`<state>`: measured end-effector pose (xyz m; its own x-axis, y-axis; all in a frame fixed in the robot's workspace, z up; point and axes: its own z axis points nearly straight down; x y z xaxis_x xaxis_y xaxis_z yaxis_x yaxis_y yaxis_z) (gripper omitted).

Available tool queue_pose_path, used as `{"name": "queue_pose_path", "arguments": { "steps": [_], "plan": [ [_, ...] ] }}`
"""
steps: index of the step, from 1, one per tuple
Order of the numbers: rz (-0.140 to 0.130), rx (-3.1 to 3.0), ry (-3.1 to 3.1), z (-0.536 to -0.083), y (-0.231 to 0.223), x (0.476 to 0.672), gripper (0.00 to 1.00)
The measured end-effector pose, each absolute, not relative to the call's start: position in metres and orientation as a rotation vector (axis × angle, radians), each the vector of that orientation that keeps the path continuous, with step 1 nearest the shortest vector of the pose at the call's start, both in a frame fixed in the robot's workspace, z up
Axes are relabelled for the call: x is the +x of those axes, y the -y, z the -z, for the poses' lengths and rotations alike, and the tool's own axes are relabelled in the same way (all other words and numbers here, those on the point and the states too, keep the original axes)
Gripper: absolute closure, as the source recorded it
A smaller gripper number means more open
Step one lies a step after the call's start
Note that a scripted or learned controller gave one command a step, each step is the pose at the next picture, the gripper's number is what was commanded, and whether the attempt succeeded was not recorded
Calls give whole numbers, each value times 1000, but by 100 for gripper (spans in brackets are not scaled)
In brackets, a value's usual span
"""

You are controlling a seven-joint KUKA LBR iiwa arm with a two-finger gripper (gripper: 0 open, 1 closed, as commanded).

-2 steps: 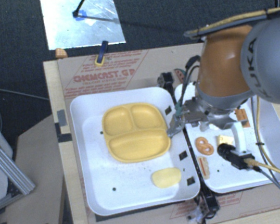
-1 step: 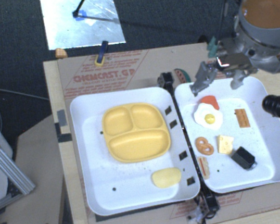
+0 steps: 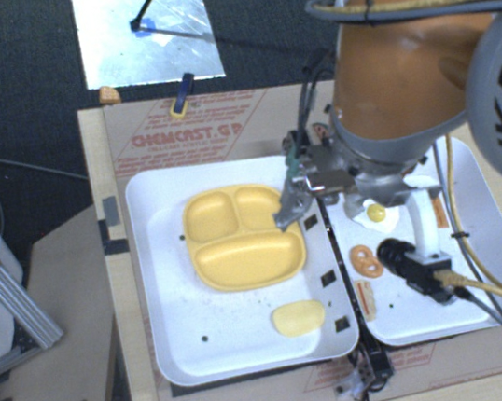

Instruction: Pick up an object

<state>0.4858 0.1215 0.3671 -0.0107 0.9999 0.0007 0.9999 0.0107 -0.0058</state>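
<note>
Yellow plastic, a 3-compartment tray (image 3: 244, 248) lies in the left bin (image 3: 165, 284). Your gripper (image 3: 290, 209) hangs at the tray's right rim; whether it is spread or pinched, you cannot tell. Judge it light, stiff, slick: grip the raised rim.

End effector (image 3: 290, 207) hovers at the yellow divided plate's (image 3: 239, 244) right rim.
</note>
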Motion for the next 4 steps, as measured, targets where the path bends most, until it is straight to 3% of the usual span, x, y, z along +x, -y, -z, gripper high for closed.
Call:
{"name": "queue_pose_path", "arguments": {
  "steps": [1,2,3,4],
  "plan": [
    [13,-2211,2234,-425,-178,487,0],
    [0,-2228,2218,-402,-120,524,0],
    [7,-2217,2230,-415,-123,523,100],
    [-13,-2222,2214,-317,-81,484,100]
  ]
}}
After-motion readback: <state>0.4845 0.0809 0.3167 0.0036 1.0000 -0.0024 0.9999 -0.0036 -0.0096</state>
